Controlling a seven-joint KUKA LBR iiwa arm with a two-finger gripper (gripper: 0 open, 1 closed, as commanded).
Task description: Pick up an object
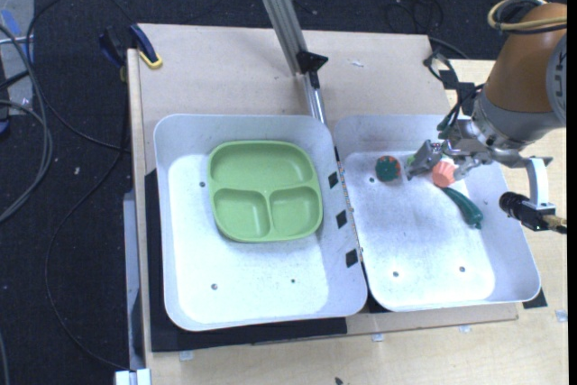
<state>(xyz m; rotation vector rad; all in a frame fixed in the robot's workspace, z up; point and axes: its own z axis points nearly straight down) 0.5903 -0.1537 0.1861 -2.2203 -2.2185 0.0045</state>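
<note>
The right white bin (424,257) holds three small things near its far side: a round green and red ball (388,168), a pink-orange lump (444,175), and a long dark green piece (466,206) lying at a slant. My gripper (435,160) hangs low at the far right of this bin, right over the upper edge of the pink-orange lump and partly covering it. The ball lies a short way to its left, apart from it. The grey and orange arm (527,77) comes in from the right above the bin's corner.
A light green divided plate (266,190) lies in the left white bin (243,284). A slanted metal pole (279,0) ends at a clamp by the ridge between the bins. Black clips line that ridge. Cables run over the dark floor around the bench.
</note>
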